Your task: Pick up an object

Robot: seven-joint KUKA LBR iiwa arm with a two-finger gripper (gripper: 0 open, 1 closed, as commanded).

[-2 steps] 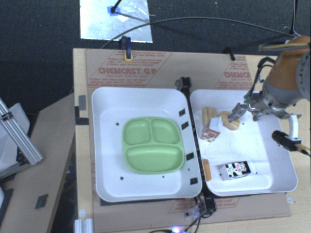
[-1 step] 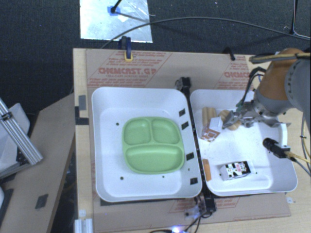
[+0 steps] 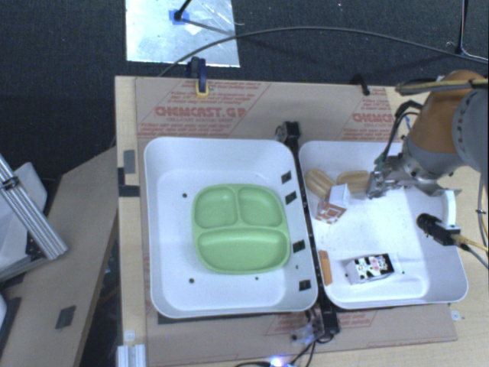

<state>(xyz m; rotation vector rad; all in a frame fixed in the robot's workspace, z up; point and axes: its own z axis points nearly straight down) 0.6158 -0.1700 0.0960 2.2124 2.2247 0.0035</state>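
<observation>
Left bin (image 3: pixel 164 205): green three-compartment divided plate (image 3: pixel 241 228), flat, roughly centred. Bins sit on a brown board printed CHEMCAST GP (image 3: pixel 200 112), blue-and-yellow clamp (image 3: pixel 199 76) on its far edge. Foil sheet (image 3: pixel 182 21) on dark carpet beyond. Aluminium extrusion (image 3: pixel 30 212) at left.

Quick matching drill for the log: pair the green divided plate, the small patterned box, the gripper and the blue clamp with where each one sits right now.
Things:
1. green divided plate
2. small patterned box
3. gripper
4. blue clamp

Places:
A. far edge of the board, beyond the bins
B. middle of the left bin
C. far part of the right bin, by the tan pieces
D. near part of the right bin

Pairs: 1-B, 2-D, 3-C, 4-A
</observation>
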